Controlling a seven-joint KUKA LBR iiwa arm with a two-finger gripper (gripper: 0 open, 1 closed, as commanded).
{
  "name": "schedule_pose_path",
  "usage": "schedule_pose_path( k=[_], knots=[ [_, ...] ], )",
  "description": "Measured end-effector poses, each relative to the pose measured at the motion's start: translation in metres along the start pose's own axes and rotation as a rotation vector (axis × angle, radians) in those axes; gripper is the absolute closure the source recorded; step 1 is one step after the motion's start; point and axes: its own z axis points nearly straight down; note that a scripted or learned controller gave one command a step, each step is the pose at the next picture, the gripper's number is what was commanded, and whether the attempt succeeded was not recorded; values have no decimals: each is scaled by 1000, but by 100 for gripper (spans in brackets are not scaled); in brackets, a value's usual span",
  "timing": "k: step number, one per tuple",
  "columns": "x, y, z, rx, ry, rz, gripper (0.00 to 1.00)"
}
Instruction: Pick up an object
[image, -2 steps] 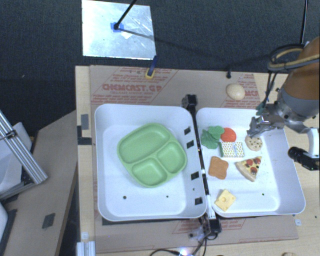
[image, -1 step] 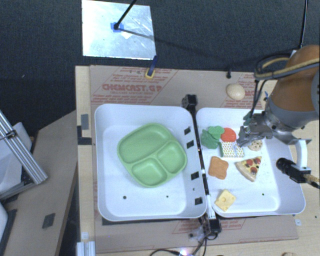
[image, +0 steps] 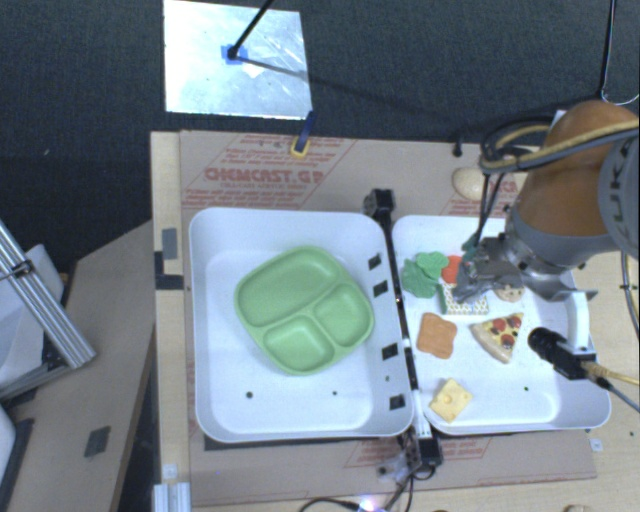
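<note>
Camera view: claw (image: 473, 283), opening impossible to tell, sits low in the right bin (image: 575, 400). Just below it lies 1 pizza slice (image: 499, 334), judged light, stiff and smooth toy plastic; take it across its narrow edges.

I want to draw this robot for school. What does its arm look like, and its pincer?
The arm is thick and rounded, grey, with a big shiny orange band above the wrist. Dark and pale cables loop over its top beside the orange part. The pincer at its end is small, grey metal and boxy-looking, much thinner than the arm. I can't make out any writing or markings on it.
</note>
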Motion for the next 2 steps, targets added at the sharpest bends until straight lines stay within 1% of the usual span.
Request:
schedule_pose_path(
  k=[1, 2],
  knots=[
    [-4, 6, 17, 0, -2, 7, 100],
    [1, 9, 2, -3, -1, 3, 100]
  ],
)
